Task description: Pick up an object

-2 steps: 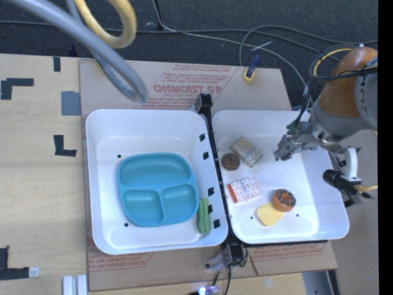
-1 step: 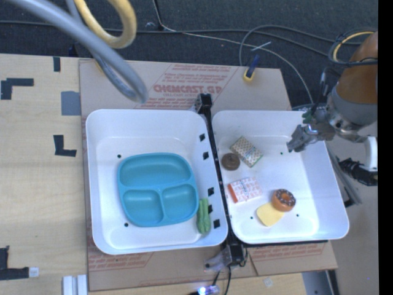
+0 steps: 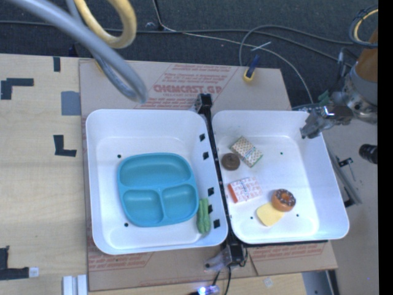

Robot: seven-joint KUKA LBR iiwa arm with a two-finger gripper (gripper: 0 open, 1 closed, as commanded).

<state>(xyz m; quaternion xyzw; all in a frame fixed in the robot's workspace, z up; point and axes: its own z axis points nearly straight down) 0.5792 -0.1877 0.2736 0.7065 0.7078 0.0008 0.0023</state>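
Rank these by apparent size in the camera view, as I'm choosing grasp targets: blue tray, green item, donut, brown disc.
1. Blue tray
2. Green item
3. Donut
4. Brown disc
The donut and green item look close, so their order is unsure.

The bench top point(image 3: 37, 183) is light wood-grain, marked with dark grey tape shapes point(image 3: 61, 145). A brown cardboard sheet point(image 3: 184, 82) with red printing lies on it. Beyond the bench, the floor point(image 3: 258, 11) is dark carpet, crossed by thin cables point(image 3: 276, 42). Lighting is even, without hard shadows.
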